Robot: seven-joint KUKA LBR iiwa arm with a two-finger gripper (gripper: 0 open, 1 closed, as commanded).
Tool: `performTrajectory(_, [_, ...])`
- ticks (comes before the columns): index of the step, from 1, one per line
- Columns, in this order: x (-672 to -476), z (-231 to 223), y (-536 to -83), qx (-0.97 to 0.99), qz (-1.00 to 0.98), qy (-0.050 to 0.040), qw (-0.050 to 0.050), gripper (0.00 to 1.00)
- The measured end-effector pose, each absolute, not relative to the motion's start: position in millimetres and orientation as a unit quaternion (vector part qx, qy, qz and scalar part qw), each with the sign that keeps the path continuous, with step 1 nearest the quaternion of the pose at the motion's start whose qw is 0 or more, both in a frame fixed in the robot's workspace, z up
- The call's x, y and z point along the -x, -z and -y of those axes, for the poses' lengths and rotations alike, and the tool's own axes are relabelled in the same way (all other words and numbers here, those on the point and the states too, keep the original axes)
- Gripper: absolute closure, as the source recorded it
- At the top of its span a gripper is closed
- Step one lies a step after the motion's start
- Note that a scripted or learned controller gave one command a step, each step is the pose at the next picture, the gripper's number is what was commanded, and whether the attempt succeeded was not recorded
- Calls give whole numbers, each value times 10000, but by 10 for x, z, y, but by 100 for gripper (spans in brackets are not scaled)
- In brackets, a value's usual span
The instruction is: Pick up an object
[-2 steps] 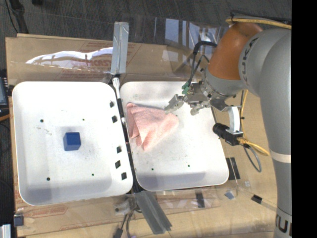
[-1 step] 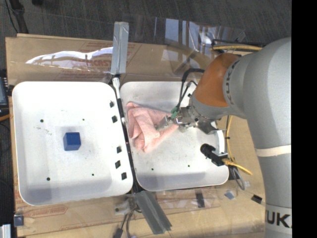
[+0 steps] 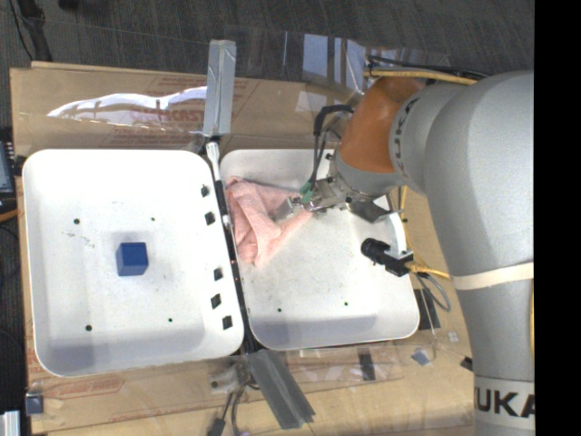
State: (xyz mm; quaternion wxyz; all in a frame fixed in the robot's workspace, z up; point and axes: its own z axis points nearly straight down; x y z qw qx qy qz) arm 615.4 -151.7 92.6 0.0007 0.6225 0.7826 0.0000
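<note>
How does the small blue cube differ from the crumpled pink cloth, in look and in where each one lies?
The small blue cube is compact with flat faces, while the crumpled pink cloth is soft, folded and spread wider. The cube sits alone in the left white bin, away from its walls; the cloth lies in the right white bin, against its left wall, with the gripper at its edge. Both rest on bin floors.

A plain blue block (image 3: 132, 258) lay in the left white bin (image 3: 54, 243), near its middle; a pale pink cloth (image 3: 258, 220) sat by the left edge of the right white bin (image 3: 363, 321); the arm (image 3: 472, 171) was grey with an orange band (image 3: 372, 134)
</note>
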Motion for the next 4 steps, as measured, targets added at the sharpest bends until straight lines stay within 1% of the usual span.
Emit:
performTrajectory(1, [-6543,1249,-919,-6072,-7946,6,-5,0])
performTrajectory(2, [-6565,1007,-914,-5551,-8318,26,-5,0])
performTrajectory(3, [-6574,998,-922,-4645,-8856,20,2,0])
performTrajectory(4, [-6565,1034,-915,-5359,-8443,13,-2,0])
